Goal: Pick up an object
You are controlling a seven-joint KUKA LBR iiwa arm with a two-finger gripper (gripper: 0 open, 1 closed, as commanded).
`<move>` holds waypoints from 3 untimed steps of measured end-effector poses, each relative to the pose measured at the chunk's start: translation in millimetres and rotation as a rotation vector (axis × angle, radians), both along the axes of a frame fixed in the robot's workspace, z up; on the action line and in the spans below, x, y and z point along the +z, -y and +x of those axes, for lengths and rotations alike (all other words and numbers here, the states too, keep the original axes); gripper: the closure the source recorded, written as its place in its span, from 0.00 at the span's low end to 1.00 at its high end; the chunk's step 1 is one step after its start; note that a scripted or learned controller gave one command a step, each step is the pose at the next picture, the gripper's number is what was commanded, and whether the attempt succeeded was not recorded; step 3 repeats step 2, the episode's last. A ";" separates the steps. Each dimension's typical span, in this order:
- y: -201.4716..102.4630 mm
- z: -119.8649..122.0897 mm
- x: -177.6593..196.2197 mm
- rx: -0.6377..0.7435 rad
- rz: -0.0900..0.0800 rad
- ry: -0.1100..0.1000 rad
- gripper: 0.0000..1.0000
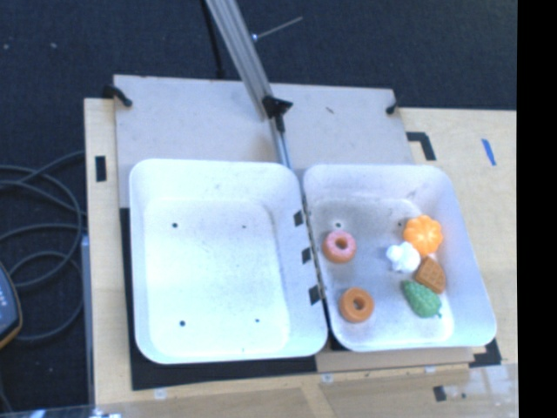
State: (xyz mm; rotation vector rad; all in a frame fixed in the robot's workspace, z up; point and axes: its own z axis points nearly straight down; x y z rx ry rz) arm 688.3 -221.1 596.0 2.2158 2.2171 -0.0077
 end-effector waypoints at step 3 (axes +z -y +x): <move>0.1 0.0 19.9 0.001 -0.002 -0.001 1.00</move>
